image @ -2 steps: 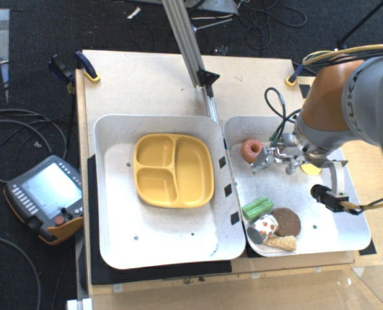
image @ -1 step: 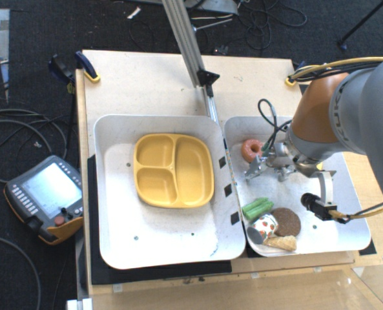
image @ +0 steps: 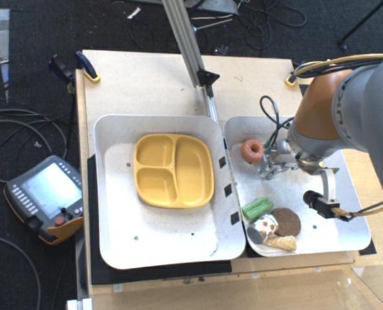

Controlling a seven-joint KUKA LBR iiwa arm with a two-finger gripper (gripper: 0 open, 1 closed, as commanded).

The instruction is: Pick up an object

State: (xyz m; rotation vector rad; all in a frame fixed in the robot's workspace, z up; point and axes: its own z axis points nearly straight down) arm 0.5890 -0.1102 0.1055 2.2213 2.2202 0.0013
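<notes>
Camera view: tool (image: 269, 170) low in right bin (image: 346, 237), pink ring (image: 252, 150) nearest candidate.

Ring flat on bin floor, just beside tool, up and to the left of it in frame; round, so no long axis to align with. Finger spacing not resolvable at this slant: cannot tell apart or together; nothing seen clamped. Other candidates clustered at bin's near corner, below tool and a little apart: green piece (image: 257, 207) with long axis running left-right at a slight tilt, brown disc (image: 287, 221), small white patterned item (image: 266, 225), tan wedge (image: 281, 242). Left bin (image: 113, 237) carrying yellow divided tray (image: 174, 170), well apart from tool. Single arm, reaching from right. No brand, label or legible writing on any item, bin or counter (image: 146, 82).
</notes>
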